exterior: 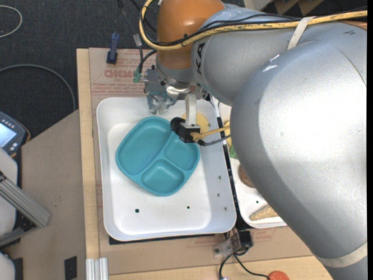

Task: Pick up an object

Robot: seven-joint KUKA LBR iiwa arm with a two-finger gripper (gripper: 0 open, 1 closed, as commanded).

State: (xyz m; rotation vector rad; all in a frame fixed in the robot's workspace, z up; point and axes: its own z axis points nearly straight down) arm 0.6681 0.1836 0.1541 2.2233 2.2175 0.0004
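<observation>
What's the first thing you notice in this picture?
The huge grey robot arm fills the right side, reaching in over the bins with a shiny orange band near the top. Below it, a bright teal divided plate lies in the left white bin, and the gripper hangs just above the plate's far edge.

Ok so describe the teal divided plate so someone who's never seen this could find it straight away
Look at the left shallow white bin on the bench. Toward its upper half lies a teal plastic divided plate, below the grey arm's gripper. It is the bin's sole teal object, split into three compartments.
</observation>
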